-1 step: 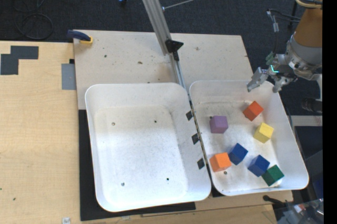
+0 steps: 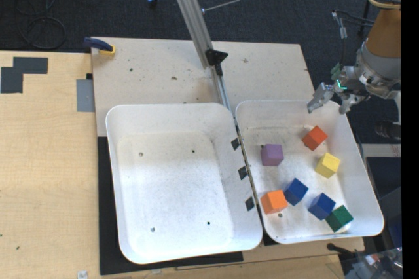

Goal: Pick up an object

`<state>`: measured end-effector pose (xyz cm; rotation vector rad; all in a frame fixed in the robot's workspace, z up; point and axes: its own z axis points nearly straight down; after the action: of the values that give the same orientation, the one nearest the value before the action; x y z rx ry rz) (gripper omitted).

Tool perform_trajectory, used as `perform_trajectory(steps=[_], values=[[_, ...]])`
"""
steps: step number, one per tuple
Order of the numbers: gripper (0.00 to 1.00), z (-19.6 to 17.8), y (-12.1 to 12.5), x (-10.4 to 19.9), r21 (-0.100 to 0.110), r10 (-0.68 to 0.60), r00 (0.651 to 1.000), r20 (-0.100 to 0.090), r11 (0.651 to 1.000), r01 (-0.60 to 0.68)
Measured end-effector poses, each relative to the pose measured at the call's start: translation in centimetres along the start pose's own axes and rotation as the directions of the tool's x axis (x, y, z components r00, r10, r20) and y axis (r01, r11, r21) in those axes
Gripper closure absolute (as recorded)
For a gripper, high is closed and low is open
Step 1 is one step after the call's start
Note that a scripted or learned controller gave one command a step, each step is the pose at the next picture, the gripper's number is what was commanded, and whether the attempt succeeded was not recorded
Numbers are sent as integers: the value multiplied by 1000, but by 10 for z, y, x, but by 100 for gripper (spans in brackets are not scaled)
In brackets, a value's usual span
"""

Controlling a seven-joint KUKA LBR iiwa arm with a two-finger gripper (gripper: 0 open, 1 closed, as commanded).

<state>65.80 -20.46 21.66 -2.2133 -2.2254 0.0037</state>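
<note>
The red-orange cube point(image 2: 315, 137) lies at the upper right of the right bin point(image 2: 366, 169), nearest the gripper point(image 2: 332, 99), which hangs spread and empty over the rim. A descent here could strike the wall. Cubes: 7 (2 blue, 2 orange-toned, 1 purple, 1 yellow, 1 green).

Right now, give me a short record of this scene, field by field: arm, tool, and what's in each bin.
arm: reaches in from the right, above the right bin's far right corner
tool: open, holds nothing
right bin: purple cube, red cube, yellow cube, orange cube, two blue cubes, green cube
left bin: no cubes
</note>
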Motion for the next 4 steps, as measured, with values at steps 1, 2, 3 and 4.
perform_trajectory(steps=[1, 2, 3, 4], values=[[0, 65, 0, 0, 4, 1, 1000, -1, 1000, -1], [0, 127, -2, 0, -1, 0, 1000, 1, 1000, 0], [0, 126, -2, 1, -2, -1, 1000, 0, 1000, 1], [100, 115, -2, 1, -1, -3, 1000, 1, 1000, 3]])
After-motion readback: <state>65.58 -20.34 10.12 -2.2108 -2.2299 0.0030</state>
